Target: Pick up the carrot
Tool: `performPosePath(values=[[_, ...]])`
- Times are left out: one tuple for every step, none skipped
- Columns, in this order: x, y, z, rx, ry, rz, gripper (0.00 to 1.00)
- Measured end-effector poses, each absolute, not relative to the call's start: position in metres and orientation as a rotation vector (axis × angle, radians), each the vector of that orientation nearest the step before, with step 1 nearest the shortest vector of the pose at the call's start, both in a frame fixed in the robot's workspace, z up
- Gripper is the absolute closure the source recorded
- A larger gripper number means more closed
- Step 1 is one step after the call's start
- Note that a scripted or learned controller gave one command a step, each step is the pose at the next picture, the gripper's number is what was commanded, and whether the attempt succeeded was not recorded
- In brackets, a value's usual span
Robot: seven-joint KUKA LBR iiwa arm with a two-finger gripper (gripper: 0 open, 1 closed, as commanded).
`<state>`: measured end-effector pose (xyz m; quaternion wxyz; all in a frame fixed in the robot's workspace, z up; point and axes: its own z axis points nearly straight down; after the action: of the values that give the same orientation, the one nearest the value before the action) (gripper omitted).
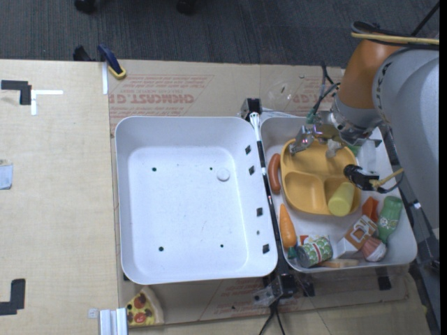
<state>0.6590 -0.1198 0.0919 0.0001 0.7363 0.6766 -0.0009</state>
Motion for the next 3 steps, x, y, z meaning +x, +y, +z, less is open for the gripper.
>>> performPosePath(values=[[0.648, -0.192, 0.130, 2.341, 2.089, -0.001, 0.00], [0.660, -0.198, 0.098, 2.604, 1.763, -0.001, 0.00], [0.635, -0.133, 0.093, 2.675, 1.621, -0.016, 0.00]])
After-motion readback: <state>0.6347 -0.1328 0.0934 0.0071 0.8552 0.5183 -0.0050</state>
